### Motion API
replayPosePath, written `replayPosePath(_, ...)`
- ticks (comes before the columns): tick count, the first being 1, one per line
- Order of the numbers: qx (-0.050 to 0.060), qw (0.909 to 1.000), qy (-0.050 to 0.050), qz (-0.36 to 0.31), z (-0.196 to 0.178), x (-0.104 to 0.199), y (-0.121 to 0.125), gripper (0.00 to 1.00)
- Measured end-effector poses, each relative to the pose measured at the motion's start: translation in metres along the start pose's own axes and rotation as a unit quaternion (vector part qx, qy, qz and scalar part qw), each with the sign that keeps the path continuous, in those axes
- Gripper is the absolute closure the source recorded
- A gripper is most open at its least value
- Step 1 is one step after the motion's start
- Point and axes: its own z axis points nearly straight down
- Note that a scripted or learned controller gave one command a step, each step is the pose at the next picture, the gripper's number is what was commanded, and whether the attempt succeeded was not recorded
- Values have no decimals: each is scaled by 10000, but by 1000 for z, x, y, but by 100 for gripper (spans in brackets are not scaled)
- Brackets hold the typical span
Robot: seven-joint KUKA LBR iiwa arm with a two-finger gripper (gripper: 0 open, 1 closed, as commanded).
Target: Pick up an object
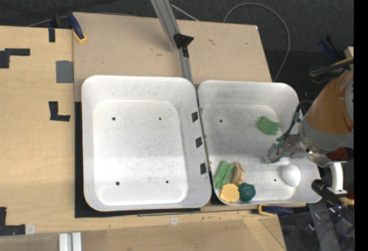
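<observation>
The right bin (pixel 241 97) holds a ridged green piece (pixel 267 125) near its right wall and a white rounded object (pixel 290 175) at the lower right. At the bin's front edge lie a green pod-like item (pixel 222 174), a tan piece (pixel 237 173), a yellow object (pixel 230 193) and a dark teal object (pixel 246 191). My gripper (pixel 275 154) reaches in from the right, low over the bin floor, between the ridged green piece and the white object. Nothing shows between its fingers.
The left bin (pixel 138 141) lies beside the right one. A grey metal pole (pixel 164 6) slants down from the top to the bins' shared rim. The arm's orange band (pixel 333 112) hangs over the right bin's edge.
</observation>
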Motion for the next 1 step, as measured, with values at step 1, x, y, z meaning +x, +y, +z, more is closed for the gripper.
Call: replayPosePath(1, -17, 10000, -8, -2, -42, -1, 1, 100)
